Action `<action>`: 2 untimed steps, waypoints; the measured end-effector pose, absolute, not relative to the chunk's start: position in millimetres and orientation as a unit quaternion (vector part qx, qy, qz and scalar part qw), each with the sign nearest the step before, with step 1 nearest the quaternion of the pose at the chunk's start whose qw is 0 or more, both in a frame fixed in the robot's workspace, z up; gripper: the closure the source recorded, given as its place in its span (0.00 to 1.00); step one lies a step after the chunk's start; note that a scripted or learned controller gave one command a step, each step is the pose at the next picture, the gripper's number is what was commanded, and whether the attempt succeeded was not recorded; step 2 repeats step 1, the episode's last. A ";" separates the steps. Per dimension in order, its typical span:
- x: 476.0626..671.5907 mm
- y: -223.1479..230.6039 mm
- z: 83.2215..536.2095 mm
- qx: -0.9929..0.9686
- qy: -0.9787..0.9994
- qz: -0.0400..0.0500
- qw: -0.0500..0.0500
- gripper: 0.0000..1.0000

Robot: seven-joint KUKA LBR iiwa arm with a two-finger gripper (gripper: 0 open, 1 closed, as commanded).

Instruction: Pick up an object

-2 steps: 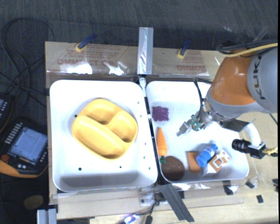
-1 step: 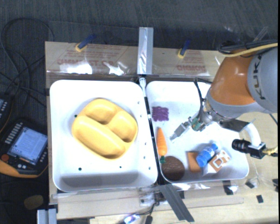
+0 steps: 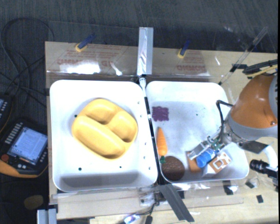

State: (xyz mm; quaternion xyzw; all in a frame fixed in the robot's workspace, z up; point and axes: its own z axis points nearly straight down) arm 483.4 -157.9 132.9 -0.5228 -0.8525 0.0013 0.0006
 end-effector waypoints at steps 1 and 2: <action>502.0 -195.6 172.8 -0.607 -0.794 0.001 0.000 0.00; 502.0 -195.6 172.8 -0.607 -0.794 0.001 0.000 0.00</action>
